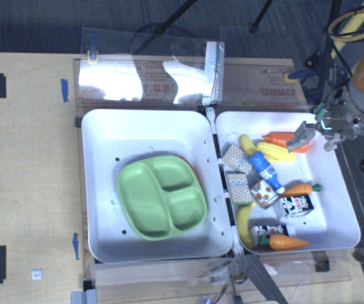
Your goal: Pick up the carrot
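Note:
In the right bin (pixel 343 201) lie three orange carrots. One with a green top (pixel 297 189) rests mid-bin, another (pixel 287 242) lies by the front wall, and a third (pixel 280 137) sits at the back beside a yellow corn-like piece (pixel 276 151). My gripper (pixel 315 137) hangs over the bin's back right part with its fingers spread and nothing between them. Its left finger (pixel 302 133) is just over the right end of the back carrot.
A green divided plate (pixel 163 195) fills the middle of the left bin (pixel 99 138). The right bin also holds a blue bottle (pixel 264 168), a banana (pixel 244 225), small cartons (pixel 295 204) and patterned packets (pixel 235 160). Cables hang at the far right.

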`<state>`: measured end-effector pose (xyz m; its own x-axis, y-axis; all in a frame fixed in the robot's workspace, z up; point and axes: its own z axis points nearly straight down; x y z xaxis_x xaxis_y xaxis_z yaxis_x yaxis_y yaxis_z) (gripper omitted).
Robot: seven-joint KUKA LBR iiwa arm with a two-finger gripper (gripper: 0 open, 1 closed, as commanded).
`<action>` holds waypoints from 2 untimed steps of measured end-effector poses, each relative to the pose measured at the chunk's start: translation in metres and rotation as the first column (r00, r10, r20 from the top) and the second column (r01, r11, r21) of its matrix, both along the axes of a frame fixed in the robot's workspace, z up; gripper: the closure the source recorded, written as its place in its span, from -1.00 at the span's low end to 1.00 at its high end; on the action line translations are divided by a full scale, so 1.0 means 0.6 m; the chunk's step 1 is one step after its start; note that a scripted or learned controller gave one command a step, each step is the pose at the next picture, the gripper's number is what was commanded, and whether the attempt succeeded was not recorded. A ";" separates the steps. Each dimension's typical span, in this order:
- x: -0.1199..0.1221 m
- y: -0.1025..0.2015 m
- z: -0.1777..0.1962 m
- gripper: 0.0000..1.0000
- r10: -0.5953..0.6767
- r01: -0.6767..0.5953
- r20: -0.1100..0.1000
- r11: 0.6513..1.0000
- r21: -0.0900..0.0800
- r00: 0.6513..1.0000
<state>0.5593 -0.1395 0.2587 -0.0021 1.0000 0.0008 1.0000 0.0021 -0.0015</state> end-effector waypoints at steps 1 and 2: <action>-0.013 -0.087 -0.059 -1.00 0.095 -0.095 0.000 0.996 0.000 0.996; -0.044 -0.095 -0.190 -1.00 0.580 -0.580 0.003 0.815 -0.001 0.815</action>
<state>0.5328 -0.1966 0.1448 -0.5815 0.8135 0.0003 0.8135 0.5815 0.0012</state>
